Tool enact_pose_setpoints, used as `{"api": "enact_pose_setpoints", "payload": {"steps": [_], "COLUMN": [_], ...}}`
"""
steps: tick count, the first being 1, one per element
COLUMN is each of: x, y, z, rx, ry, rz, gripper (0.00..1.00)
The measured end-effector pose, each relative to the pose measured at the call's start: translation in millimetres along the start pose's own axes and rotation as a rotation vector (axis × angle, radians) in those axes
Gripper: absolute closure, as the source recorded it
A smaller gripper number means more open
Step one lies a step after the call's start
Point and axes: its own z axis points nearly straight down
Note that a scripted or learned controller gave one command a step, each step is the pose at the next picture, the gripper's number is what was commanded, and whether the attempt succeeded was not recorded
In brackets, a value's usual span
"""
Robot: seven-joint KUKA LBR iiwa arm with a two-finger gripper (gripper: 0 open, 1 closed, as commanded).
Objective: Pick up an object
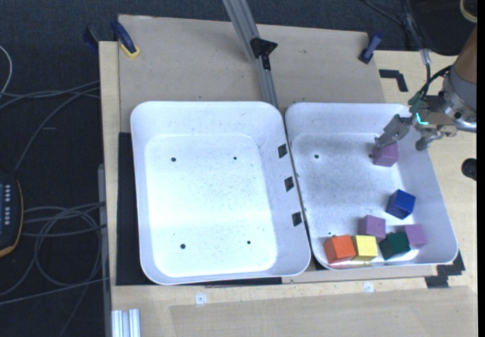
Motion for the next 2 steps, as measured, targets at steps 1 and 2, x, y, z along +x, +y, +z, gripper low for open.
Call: {"api": "enact_pose_setpoints", "payload": {"steps": [1, 2], "x": [3.4, 9.1], "y": [-0.8, -4.2], "z": [63.2, 125.6], "rx": [0.007, 0.007], "ry": [0.001, 0.002], "rz": [0.001, 0.001], "gripper": [0.0, 0.0]}}
